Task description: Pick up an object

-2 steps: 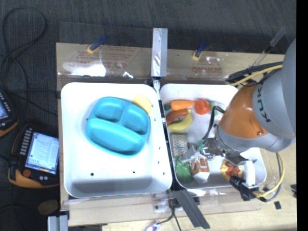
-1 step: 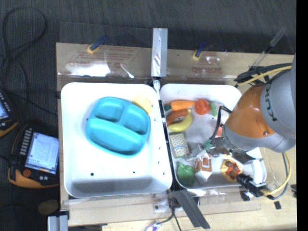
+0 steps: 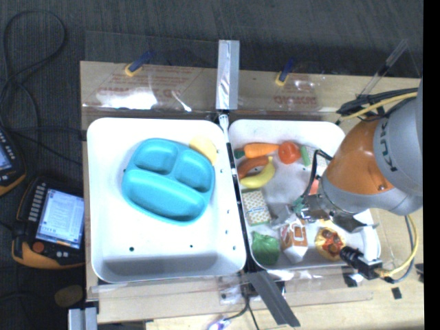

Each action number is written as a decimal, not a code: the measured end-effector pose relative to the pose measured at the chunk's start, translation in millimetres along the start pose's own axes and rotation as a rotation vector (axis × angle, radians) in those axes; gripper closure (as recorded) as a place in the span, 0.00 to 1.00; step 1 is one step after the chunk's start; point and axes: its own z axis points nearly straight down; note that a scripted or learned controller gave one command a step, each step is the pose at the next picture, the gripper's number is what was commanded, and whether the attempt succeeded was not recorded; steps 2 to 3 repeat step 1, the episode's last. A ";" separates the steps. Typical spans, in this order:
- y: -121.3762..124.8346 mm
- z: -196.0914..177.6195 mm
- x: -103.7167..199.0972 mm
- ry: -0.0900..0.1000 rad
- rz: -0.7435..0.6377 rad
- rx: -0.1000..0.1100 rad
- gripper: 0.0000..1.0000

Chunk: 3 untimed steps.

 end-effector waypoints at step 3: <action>2.7 -84.3 79.2 -0.006 0.002 0.013 1.00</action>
